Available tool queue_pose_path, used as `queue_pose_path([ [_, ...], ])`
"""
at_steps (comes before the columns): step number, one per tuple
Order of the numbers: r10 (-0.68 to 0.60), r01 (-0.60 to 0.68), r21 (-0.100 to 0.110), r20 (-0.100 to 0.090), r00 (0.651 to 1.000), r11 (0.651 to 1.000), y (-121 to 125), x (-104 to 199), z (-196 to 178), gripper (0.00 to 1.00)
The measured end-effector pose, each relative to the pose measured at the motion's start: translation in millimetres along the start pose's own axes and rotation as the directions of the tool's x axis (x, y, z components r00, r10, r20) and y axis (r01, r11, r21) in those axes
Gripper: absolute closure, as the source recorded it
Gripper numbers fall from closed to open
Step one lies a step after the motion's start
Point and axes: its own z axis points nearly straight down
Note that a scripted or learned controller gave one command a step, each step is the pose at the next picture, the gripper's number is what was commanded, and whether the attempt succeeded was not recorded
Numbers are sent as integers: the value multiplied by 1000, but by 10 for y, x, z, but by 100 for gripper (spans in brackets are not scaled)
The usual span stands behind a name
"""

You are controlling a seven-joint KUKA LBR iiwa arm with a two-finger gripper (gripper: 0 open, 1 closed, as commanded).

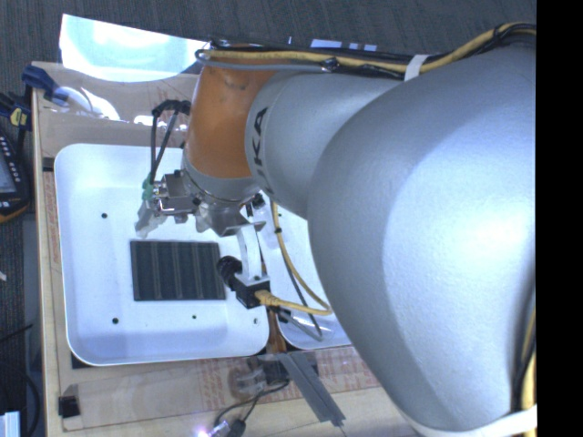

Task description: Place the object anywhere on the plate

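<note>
A dark grey ribbed rectangular plate (pixel 178 270) lies flat in the left white bin (pixel 91 244), towards its near side. My gripper (pixel 153 209) hangs just above the plate's far left corner, below the orange band of the arm (pixel 223 121). Its tip is small and partly lost against the metal fittings of the wrist. I cannot make out any object between or under it. The plate's top surface shows nothing on it.
The arm's large grey body (pixel 410 226) covers nearly all of the right bin, leaving a sliver of its rim (pixel 305 335). A pale sheet (pixel 127 48) lies beyond the bins. Dark gear (pixel 11 171) sits at the left edge, and a metal clamp (pixel 278 371) on the near bench.
</note>
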Motion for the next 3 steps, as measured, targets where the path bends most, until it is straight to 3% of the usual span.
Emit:
queue_pose_path([
  [1,138,-138,4,1,990,990,-744,-242,569,100],
  [2,573,-573,4,1,820,820,-723,67,964,100],
  [3,796,-796,4,2,606,606,-659,961,1199,100],
])
